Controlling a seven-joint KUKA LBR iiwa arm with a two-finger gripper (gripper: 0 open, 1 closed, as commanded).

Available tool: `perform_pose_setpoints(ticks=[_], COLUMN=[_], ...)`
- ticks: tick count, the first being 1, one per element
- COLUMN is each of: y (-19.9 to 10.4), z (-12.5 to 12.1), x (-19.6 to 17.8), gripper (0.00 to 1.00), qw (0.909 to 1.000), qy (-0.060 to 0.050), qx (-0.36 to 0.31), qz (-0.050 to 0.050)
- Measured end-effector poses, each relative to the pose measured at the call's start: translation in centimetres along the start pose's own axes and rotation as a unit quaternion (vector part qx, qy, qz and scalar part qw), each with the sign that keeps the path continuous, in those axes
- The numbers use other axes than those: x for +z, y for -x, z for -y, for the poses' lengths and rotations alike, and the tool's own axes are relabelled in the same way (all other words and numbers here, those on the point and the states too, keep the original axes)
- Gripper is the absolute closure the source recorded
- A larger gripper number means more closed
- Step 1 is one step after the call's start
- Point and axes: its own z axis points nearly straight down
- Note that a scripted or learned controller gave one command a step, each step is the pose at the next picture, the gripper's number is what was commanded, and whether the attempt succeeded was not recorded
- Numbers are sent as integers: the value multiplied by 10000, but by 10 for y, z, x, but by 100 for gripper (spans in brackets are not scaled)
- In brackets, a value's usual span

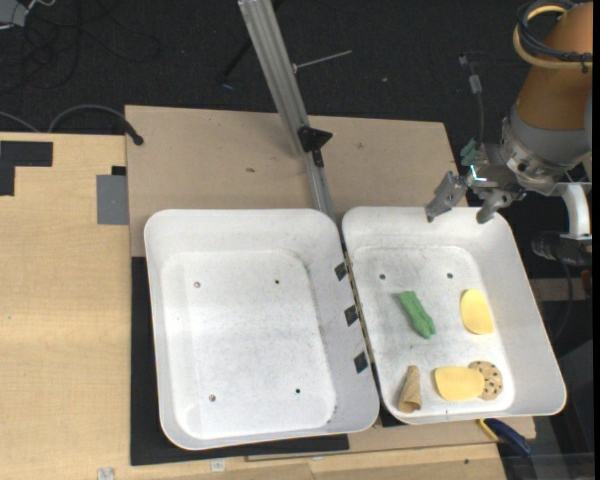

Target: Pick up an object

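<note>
The right bin (520,268) holds several small objects. A green pod-shaped piece (416,313) lies near its middle, and a yellow oval piece (476,311) sits to its right. Near the front are a tan cone (409,388), a flat yellow piece (458,383) and a speckled cookie (488,378) touching it. My gripper (465,199) hangs over the bin's far rim, well behind all the objects. Its two fingers stand spread apart with nothing between them.
The left bin (242,323) lies beside the right one, joined along a seam with black clips (350,313). A slanted aluminium rail (285,88) rises behind the bins. The wooden bench (50,308) extends to the left.
</note>
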Motion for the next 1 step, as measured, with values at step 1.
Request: perform_pose_setpoints(ticks=[1], y=[0], z=[-1], x=[-3], gripper=[0], qw=[10000], qy=[24], qx=[-10], qz=[7])
